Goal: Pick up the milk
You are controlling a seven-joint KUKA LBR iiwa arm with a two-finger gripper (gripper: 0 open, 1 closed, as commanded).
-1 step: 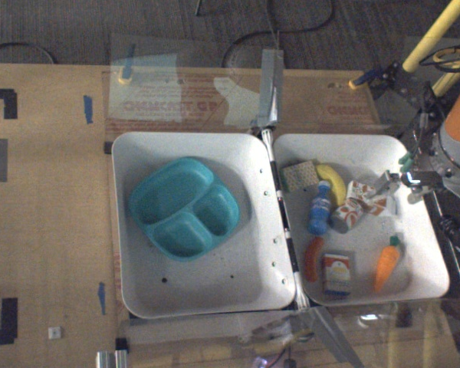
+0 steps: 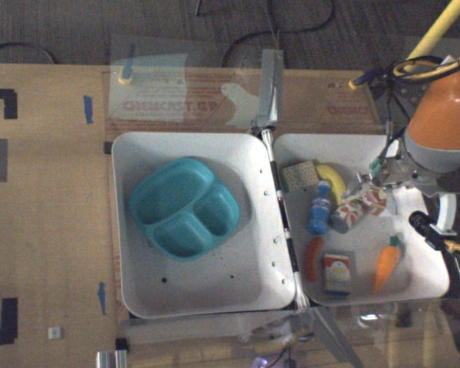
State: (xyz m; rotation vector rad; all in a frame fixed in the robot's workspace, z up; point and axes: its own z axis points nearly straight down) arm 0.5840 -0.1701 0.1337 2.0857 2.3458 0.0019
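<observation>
Hovering in the camera view over the right bin (image 2: 437,278), the gripper (image 2: 379,176) sits just above the tipped milk (image 2: 358,208), its opening impossible to tell, and a closing grab could nudge the carton against the banana (image 2: 332,181) or water bottle (image 2: 320,206)

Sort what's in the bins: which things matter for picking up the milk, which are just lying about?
Belongs to the job:
milk carton, lying on its side in the right bin
gripper, right over the carton

Just lying about:
banana
blue bottle
carrot
red sausage
small red and white box
tan sponge
teal divided plate in the left bin
</observation>
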